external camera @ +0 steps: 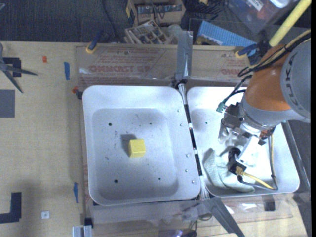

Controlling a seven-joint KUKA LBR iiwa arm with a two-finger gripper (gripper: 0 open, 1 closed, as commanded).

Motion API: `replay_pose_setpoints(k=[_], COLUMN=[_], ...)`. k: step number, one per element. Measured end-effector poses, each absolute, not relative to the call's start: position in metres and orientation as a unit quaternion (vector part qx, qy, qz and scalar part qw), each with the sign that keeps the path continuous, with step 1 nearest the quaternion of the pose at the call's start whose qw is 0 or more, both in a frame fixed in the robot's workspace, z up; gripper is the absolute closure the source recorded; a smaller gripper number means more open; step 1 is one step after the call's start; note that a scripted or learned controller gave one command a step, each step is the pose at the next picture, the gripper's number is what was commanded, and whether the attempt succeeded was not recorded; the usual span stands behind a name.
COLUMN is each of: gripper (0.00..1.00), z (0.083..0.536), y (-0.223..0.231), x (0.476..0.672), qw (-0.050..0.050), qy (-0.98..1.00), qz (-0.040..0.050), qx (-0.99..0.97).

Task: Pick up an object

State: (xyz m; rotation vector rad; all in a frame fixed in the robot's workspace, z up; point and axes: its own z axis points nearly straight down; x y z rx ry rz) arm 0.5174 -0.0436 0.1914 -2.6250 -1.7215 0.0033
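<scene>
A small yellow cube (137, 147) lies near the middle of the left bin (98, 107), alone on its floor. In the right bin (207, 102) a pale, crumpled, cloth-like thing (215, 168) rests in the front left corner. The gripper (228, 141) hangs low over the right bin's middle, just above and behind that pale thing, under the grey wrist and orange band. The arm hides much of the right bin's floor.
A raised divider rim (190, 132) runs between the two bins. Cardboard sheets (128, 65) lie flat behind the bins. The wooden bench (39, 147) stretches to the left, with small blue and black marks on it.
</scene>
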Motion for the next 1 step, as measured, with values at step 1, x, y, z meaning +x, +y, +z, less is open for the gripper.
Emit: replay_pose_setpoints(k=[1], gripper=[1.0], z=[0.2227], y=[-0.0816], x=[0.5861], qw=[-0.001], qy=[-0.557], qz=[-0.0003], qx=[-0.83])
